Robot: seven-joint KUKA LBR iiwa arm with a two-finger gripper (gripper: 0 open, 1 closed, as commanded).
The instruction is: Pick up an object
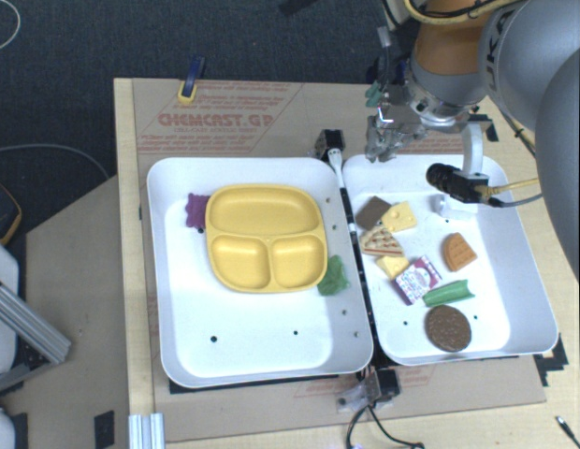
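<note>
Here | gripper (384,148) above right bin's (514,251) far rim | opening unclear (nothing visibly held)

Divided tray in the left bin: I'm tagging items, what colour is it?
Yellow; the divided tray shows plainly in the camera view.

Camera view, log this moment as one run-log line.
gripper: above right bin top-left corner, holds nothing | toy food: untouched in right bin | yellow tray: in left bin

Grey arm (543,73) enters from right; tool (384,148) points downward, nothing visibly held.
</note>
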